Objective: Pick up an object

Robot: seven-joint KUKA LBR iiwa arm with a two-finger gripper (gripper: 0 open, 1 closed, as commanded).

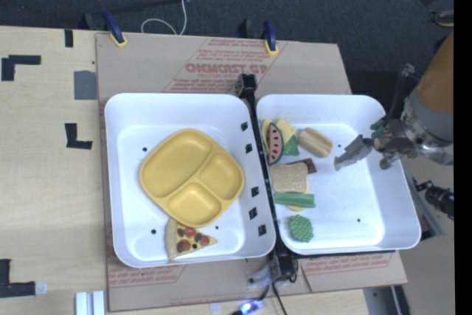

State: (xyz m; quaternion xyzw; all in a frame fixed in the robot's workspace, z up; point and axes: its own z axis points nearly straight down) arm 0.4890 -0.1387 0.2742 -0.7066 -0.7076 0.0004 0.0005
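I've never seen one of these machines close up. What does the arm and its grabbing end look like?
The arm is grey metal with an orange band above the wrist. Its gripper is a dark grey block ending in slim grey fingers, with a touch of green near its base.

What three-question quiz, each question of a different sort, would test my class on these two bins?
1. True or false: the pizza slice lies in the same bin as the yellow tray.
2. Which bin is the gripper over: A left, B right?
3. Fill in: the watermelon slice lies against the right bin's ___ wall.

Key: 1 true; 2 B; 3 left.
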